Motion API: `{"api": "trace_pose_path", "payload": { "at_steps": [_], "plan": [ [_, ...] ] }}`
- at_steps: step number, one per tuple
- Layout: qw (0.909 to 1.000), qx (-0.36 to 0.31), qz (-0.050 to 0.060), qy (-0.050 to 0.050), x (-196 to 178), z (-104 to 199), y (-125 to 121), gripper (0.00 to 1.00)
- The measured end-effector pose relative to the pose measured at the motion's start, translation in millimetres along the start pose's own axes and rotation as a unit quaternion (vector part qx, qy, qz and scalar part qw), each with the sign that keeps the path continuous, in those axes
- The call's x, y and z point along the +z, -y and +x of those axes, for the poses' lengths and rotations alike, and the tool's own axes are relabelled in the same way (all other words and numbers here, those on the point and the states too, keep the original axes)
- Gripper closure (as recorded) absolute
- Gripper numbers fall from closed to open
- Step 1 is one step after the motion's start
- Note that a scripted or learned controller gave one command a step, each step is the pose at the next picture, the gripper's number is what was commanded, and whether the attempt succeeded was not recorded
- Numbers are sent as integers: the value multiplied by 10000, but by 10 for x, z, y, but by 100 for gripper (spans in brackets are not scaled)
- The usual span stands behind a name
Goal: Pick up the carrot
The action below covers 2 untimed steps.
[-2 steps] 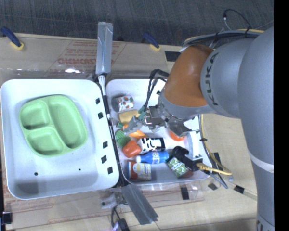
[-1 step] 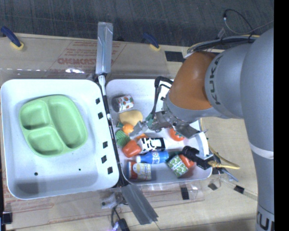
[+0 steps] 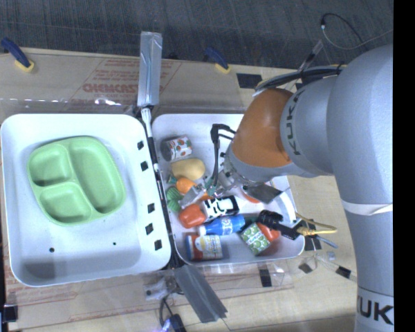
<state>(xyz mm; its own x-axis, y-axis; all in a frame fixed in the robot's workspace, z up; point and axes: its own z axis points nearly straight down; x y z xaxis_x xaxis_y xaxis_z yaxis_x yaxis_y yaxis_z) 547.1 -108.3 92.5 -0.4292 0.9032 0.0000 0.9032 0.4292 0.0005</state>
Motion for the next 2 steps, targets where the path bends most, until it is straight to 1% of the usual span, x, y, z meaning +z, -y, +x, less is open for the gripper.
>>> {"api": "trace_pose_path", "payload": {
  "at_steps": [1,2],
  "plan": [
    [10000,-22,-4,-5,-103,5,-9,100],
    [9889,1484,9,0,-996,92,-501,100]
  ]
}}
